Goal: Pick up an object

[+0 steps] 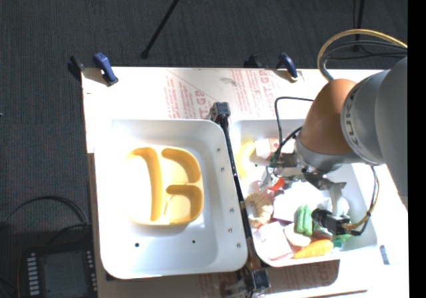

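The right bin [301, 263] holds a jumble of small objects. Among them are a green ridged piece [303, 219], an orange carrot-like piece [311, 249], a beige knotted toy [261, 205], a pale yellow item [245, 151] and a white and pink item [276, 233]. My gripper [286, 180] hangs low over the middle of this bin, under the orange wrist band [329, 124]. It is just above a small red piece [277, 185], and the arm's body hides how it stands. I see nothing lifted clear of the pile.
The left bin [120, 223] contains a yellow divided tray [170, 183]. A black bar [229, 150] runs between the two bins. Blue clamps [105, 67] [287, 64] grip the bench's far edge. A cable loops over the arm at the right.
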Motion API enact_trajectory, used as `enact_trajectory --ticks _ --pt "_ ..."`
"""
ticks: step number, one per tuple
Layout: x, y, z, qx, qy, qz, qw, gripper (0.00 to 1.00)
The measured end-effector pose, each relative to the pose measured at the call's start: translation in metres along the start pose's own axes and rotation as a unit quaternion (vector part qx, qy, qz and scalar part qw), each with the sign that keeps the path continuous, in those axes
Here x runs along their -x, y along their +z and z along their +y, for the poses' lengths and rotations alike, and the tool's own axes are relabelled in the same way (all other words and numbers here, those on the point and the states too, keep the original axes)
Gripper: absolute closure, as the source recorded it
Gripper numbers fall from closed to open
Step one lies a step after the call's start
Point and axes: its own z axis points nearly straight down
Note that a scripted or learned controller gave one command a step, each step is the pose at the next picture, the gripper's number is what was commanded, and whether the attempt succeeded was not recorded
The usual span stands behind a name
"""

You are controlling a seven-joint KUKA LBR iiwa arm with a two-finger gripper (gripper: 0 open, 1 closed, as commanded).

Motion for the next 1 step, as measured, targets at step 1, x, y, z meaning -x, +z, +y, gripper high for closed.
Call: enact_trajectory --ticks 1 --pt "-0.0706 -0.0912 0.0395 0.002 -0.005 -0.001 1.0 1.0"
